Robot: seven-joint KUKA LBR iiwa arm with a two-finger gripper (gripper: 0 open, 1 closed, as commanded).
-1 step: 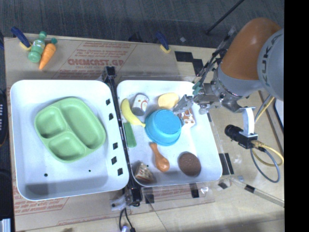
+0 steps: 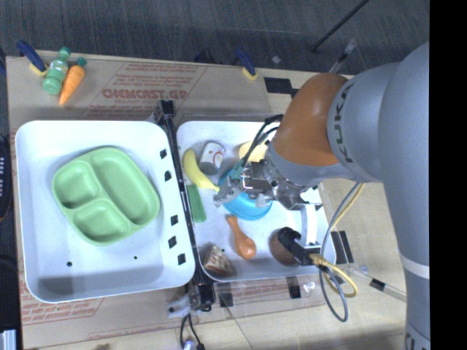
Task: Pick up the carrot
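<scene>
An orange carrot (image 2: pixel 71 83) with a green top lies on the cardboard beyond the left bin's far-left corner, outside both bins. A second orange piece (image 2: pixel 241 239), thin at one end and rounded at the other, lies in the right bin (image 2: pixel 219 133) toward its near side. My gripper (image 2: pixel 237 185) hangs low over a blue bowl (image 2: pixel 250 207) in the middle of the right bin, just above that orange piece and not touching it. The grey wrist with its orange band (image 2: pixel 310 130) hides the bin's right part.
Around the gripper in the right bin lie a yellow banana (image 2: pixel 195 170), a small can (image 2: pixel 212 154), a green stick (image 2: pixel 197 204), a brown cup (image 2: pixel 283 243) and a brownish item (image 2: pixel 217 261). The left bin holds a green divided plate (image 2: pixel 106 193). A green bottle (image 2: pixel 55 75) rests beside the carrot.
</scene>
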